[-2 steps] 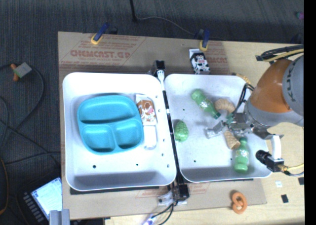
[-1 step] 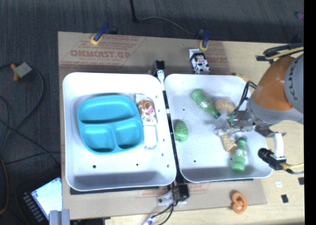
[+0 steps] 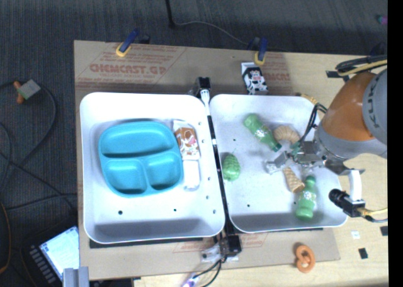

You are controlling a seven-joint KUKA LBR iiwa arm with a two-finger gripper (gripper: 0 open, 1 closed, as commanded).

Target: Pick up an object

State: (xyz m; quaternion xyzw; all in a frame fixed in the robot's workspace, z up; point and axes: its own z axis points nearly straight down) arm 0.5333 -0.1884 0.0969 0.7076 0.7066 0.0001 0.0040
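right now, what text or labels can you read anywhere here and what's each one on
"CHEMCAST GP", faint red print, roughly as it reads, on the brown board behind the left bin.
Packet beside the blue tray: print too small to read.
Black-and-white tag behind the right bin: too blurred to read.

Probably a robotics lab: a plywood bench [image 3: 126, 65] held by clamps [image 3: 128, 42], loose cables [image 3: 25, 153] on grey carpet [image 3: 63, 2].
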